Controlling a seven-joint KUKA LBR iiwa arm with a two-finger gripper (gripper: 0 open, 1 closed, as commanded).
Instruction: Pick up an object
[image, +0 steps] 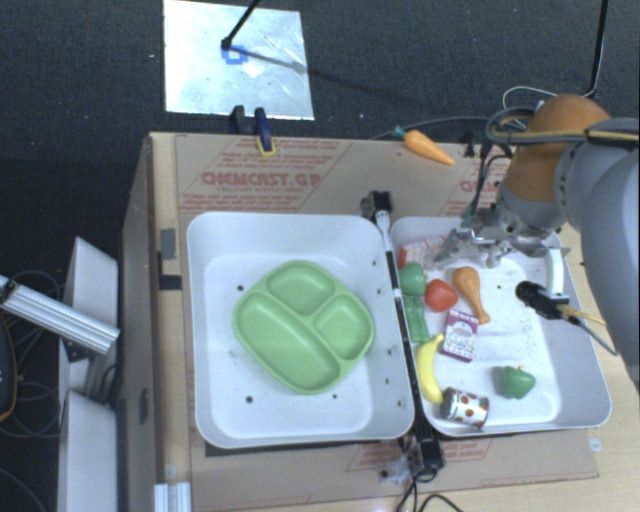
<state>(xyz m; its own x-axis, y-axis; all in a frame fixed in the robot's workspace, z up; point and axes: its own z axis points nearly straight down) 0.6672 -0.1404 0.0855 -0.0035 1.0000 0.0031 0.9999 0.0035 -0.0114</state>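
my gripper (478, 243) hangs low over the right bin's (585, 385) far end; whether it is spread or closed i cannot tell. the drumstick (468, 290) lies just below it, beside the tomato (441, 294) and box (461, 335). they crowd together, so i could nudge the drumstick aside or clip a neighbour and come up empty.

text: "CHEMCAST" in red | on: cardboard sheet (300, 165) under bins | trailing letters unclear
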